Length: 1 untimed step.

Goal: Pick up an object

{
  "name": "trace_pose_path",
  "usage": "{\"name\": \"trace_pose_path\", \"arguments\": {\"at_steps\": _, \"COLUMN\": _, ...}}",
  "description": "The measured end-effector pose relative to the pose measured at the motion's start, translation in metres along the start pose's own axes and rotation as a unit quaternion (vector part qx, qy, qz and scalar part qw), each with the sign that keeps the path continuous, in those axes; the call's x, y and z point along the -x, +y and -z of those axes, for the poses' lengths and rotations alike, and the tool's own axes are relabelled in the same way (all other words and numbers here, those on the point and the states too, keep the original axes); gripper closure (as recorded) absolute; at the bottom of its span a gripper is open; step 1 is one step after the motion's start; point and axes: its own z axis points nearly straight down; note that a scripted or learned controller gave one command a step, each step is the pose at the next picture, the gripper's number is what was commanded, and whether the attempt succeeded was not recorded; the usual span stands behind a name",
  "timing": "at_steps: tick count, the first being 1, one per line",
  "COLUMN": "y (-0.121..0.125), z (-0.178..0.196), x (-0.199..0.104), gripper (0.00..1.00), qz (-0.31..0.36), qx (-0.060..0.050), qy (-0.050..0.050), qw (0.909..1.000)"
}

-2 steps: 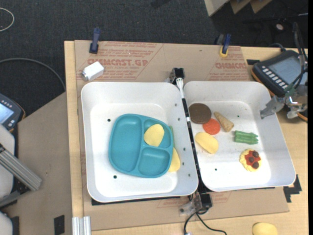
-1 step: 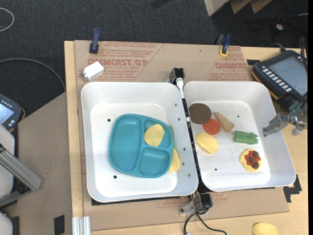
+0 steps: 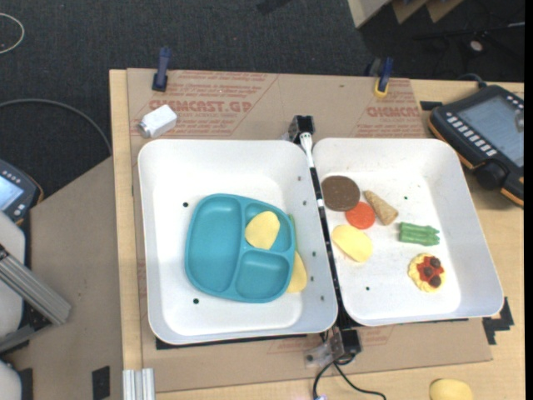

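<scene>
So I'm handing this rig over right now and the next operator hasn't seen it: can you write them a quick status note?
Left bin: teal divided tray with a yellow piece in its upper right compartment; a second yellow piece lies at the tray's right edge.
Right bin: brown disc, orange disc, tan cone, green beans, yellow piece, small pizza-like piece.
Done: nothing is lifted; every item rests in a bin.
Left: pick up one object.
</scene>
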Motion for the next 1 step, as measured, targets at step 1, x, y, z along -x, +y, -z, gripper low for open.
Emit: {"name": "trace_pose_path", "arguments": {"at_steps": 1, "y": 0.0004, "z": 0.0016, "x": 0.0009, "gripper": 1.00, "qz": -0.002, "qx": -0.007, "qy": 0.001, "qw": 1.0000}}
